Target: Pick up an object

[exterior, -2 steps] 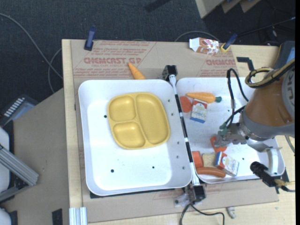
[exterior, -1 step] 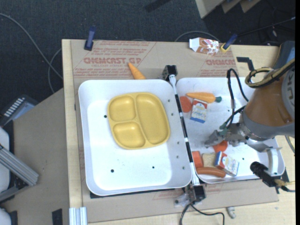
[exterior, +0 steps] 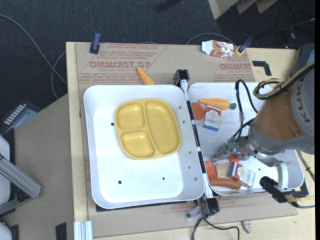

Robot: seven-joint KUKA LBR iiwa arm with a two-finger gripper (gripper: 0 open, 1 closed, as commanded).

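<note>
While my two-finger gripper [exterior: 226, 153] hovers over the packed small cartons [exterior: 239, 172] and red sausage [exterior: 225, 183] in the right white bin [exterior: 220, 90], I fear a glancing miss.

Bench board [exterior: 125, 64]: red letters read "CHEMCAST GP", printed twice.
Arm [exterior: 305, 104]: letters "KU" showed on its grey side.
Small cartons: print too tiny.

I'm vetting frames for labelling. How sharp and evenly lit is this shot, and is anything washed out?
Camera view: mostly sharp, the yellow divided plate crisp; the white left bin bright, near washed out but with no hard glare; soft shadow beneath the arm in the right bin; floor dark.
</note>
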